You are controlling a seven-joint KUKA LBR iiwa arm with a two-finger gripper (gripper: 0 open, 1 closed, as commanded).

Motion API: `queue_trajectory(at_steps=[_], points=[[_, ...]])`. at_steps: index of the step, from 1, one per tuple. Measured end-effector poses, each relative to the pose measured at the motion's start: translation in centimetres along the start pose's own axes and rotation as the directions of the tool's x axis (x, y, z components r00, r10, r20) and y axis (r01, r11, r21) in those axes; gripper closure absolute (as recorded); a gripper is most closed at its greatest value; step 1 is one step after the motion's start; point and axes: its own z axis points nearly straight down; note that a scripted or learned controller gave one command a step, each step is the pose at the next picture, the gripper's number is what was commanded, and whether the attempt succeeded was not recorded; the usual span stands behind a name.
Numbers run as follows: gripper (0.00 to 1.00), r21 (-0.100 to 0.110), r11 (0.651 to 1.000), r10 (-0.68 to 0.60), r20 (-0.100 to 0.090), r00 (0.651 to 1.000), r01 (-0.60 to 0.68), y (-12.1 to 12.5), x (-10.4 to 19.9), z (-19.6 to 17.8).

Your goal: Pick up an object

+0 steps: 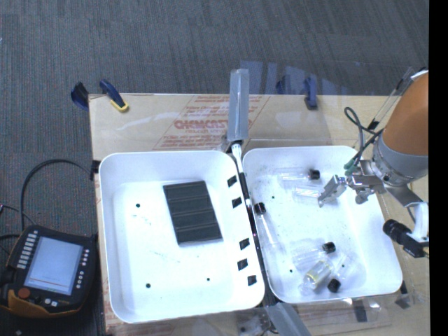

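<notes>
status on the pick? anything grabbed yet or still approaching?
Done: the arm has reached in, and the gripper sits over the right bin, near its upper right corner. In hand: nothing shows between the fingers. Left: the whole pick. The clear bottles with dark caps lie on the right bin's floor, and the dark slatted block lies in the left bin.

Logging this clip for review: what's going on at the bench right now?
A grey arm reaches in from the right, its claw hanging over the upper part of the right bin with nothing visibly between its fingers. Below it lie several clear bottles with dark caps. A dark ridged slab lies in the left bin. Nothing appears picked up yet.
</notes>
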Motion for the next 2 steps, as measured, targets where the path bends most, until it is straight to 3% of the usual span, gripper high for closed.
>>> queue_trajectory(at_steps=[1,2], points=[[0.00,-0.004,0.993,-0.115,0.002,0.993,0.115,6.4,2.5,10.4],[0.00,0.003,0.988,-0.156,0.001,0.988,0.156,8.7,7.2,11.7]])
